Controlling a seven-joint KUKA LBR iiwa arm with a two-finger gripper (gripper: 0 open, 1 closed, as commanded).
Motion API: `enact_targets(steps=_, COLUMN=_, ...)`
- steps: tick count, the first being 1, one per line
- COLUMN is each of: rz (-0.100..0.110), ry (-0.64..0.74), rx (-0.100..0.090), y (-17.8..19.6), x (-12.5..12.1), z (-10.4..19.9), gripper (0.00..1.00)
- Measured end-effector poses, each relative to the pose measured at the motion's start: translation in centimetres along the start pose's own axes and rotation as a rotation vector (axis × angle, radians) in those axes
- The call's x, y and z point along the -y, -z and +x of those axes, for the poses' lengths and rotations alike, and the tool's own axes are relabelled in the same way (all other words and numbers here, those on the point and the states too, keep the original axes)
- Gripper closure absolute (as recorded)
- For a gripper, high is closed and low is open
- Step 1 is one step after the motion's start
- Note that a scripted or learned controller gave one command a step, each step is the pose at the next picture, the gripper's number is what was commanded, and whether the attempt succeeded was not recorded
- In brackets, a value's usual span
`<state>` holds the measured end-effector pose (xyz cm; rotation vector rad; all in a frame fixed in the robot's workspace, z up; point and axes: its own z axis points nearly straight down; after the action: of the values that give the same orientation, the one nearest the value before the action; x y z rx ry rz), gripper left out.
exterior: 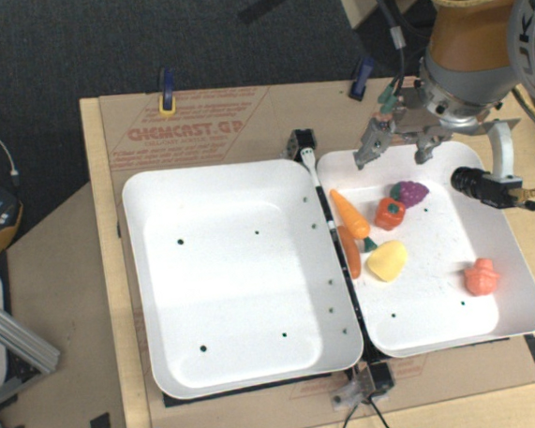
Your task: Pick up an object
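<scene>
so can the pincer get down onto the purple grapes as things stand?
Probably yes. The pincer hangs open above the right bin's far edge, and the grapes lie just in front, uncovered, with a red toy close beside them.

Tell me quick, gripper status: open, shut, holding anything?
Gripper: open, holding nothing, poised over the far edge of the right bin, above the toy food.

Two white bins, the left bin (227,278) and right bin (503,313), sit on a cardboard sheet (193,121) held by a blue clamp (167,88), dark carpet (45,51) behind.
</scene>
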<state>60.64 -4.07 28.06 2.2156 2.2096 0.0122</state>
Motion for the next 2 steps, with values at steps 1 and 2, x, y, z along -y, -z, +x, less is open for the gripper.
enact_targets(steps=1, rz=0.022, ry=-0.005, rx=-0.003, y=-5.0, x=7.4, z=-6.4, gripper=0.0)
enact_targets(steps=2, rz=0.02, ry=0.01, rx=-0.007, y=-9.8, x=5.1, z=1.8, gripper=0.0)
